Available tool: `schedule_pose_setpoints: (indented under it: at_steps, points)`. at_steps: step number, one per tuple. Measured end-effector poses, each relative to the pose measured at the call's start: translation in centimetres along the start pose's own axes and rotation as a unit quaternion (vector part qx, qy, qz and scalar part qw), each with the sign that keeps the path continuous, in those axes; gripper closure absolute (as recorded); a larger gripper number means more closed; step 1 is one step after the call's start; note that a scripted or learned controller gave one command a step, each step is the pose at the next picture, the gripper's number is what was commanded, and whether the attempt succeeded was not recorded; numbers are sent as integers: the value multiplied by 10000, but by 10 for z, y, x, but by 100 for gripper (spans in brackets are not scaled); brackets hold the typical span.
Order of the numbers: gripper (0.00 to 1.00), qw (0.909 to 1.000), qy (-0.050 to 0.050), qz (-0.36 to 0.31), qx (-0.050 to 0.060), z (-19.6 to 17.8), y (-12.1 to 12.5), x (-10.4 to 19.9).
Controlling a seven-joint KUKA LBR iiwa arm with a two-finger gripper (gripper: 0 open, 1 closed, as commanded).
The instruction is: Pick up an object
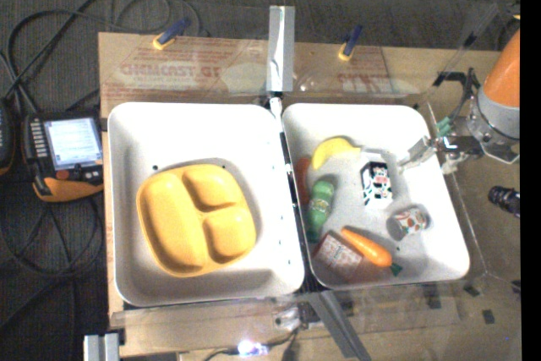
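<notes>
Claw (420, 151) sits at the right bin's (439, 262) far-right rim, above the contents; can't tell how far open it is, and nothing is visible between its tips. Right bin holds a banana (335, 150) at the back, a black-and-white carton (377, 183) just left of the claw, a green bottle (320, 203) by the left wall, a small can (410, 221), and a carrot (368, 247) lying on a brown packet (337, 254) at the front. Left bin (127, 148) carries a yellow divided plate (198, 217).
</notes>
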State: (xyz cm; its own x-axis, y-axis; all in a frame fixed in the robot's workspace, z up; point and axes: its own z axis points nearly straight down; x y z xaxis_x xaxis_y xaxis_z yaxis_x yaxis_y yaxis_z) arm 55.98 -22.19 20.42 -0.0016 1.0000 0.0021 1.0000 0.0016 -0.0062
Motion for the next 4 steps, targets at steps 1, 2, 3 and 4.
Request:
schedule_pose_setpoints:
  at_steps: [1, 2, 3, 4]
  points:
    - [0, 10000, -6, -41, -6, 100, 40, 15]
    - [0, 9996, -22, -273, -100, 113, -3, 17]
    - [0, 9975, -50, -691, -105, 113, -53, 40]
    - [0, 9980, -35, -619, -79, 114, -9, 33]
